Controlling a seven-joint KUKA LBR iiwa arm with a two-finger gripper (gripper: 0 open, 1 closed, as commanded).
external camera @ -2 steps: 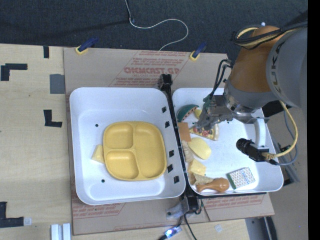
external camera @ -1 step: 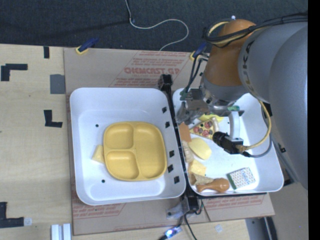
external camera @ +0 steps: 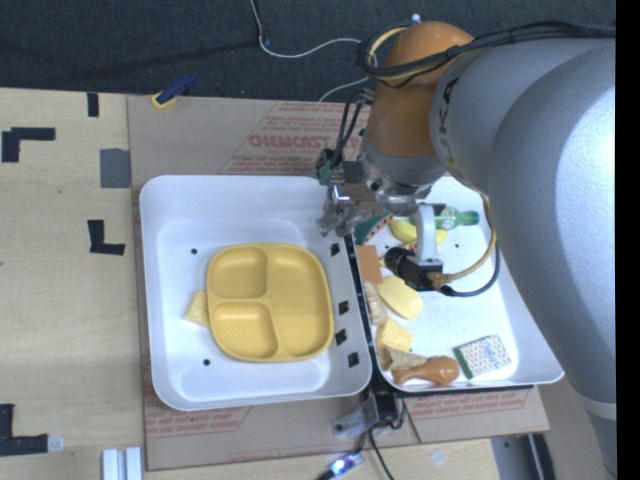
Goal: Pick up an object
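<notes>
— Where is the arm (external camera: 540,158) just now?

— It comes in from the right, a broad grey body across the upper right, and bends down toward the middle of the scene.

— And the orange band (external camera: 405,78)?

— It sits above the wrist, at the far side, rounded and turned toward the left.

— The gripper (external camera: 345,213)?

— It hangs below the wrist, pointing down and slightly left, near the scene's centre. Black cables loop around the wrist. The metal parts there are too cluttered to read more.
</notes>
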